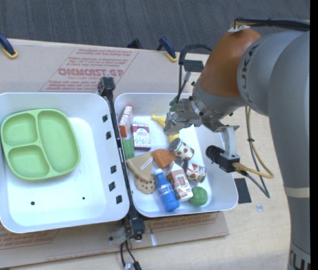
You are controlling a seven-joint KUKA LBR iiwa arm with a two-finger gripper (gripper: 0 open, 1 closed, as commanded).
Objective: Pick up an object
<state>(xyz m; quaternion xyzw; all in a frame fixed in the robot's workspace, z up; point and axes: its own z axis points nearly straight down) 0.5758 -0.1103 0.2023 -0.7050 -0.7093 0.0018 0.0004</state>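
The end effector (pixel 173 124) is held low over the right bin (pixel 226 198), by a yellow piece (pixel 159 118) — whether it is spread or pressed together cannot be told. Objects are crowded there — a bottle (pixel 167 191), a ball (pixel 199 196). A neighbour could be nudged, or nothing caught.

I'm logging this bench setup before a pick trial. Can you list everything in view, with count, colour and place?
Bins: 2, white, side by side on the bench.
Divided tray: 1, light green, in the left bin.
Bottle: 1, blue, right bin, near front.
Ball: 1, green, right bin, front corner.
Small cartons: several, red and white, right bin.
Banana-like piece: 1, yellow, right bin, partly hidden by the pincer.
Clamps: 2, blue with yellow tips, at the board's back edge.
Arm: 1, grey with orange band, from the right.
Pincer: 1, over the right bin.
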